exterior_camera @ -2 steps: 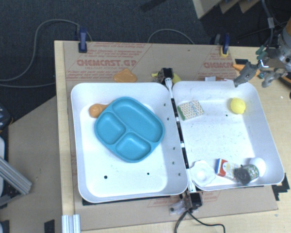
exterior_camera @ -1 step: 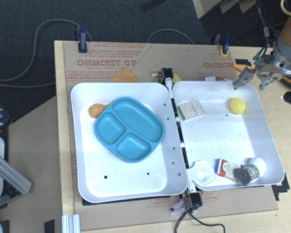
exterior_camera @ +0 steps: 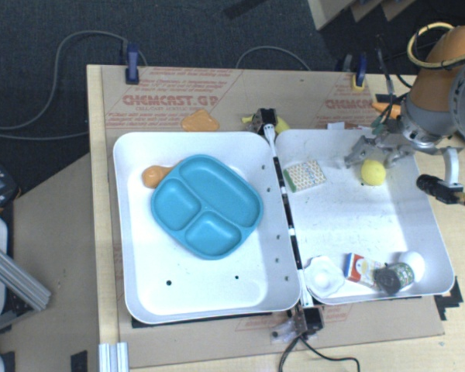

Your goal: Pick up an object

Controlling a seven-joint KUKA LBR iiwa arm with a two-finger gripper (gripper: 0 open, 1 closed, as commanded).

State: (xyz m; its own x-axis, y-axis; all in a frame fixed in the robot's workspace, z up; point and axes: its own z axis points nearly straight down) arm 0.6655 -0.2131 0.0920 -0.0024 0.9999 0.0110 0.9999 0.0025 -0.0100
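The arm reaches in over the far right corner of the right bin [exterior_camera: 418, 231], and its gripper [exterior_camera: 374, 154] hangs low there with its fingers spread apart, gripping nothing. A small yellow ball [exterior_camera: 373, 173] lies on the bin floor just beside the fingertips, on their near side, and looks like the target; whether a finger touches it I cannot tell. The step in hand seems to be the approach, with the grasp itself not yet made. The next move calls for bringing the fingers down on either side of the ball and closing squarely, since a round thing may roll off toward the bin wall if nudged on one side. Other candidates sit well apart: a checkered packet [exterior_camera: 304, 174] near the bin's far left corner, and along its near edge a white cup [exterior_camera: 323, 274], a red-and-white carton [exterior_camera: 357, 269] and a dark jar [exterior_camera: 394, 277]. In the left bin [exterior_camera: 139, 270] a blue divided plate [exterior_camera: 206, 205] lies beside an orange piece [exterior_camera: 153, 176]. The brown board [exterior_camera: 108, 99] under the bins bears red print reading "CHEMCAST GP"; the carton's label is too small to read.
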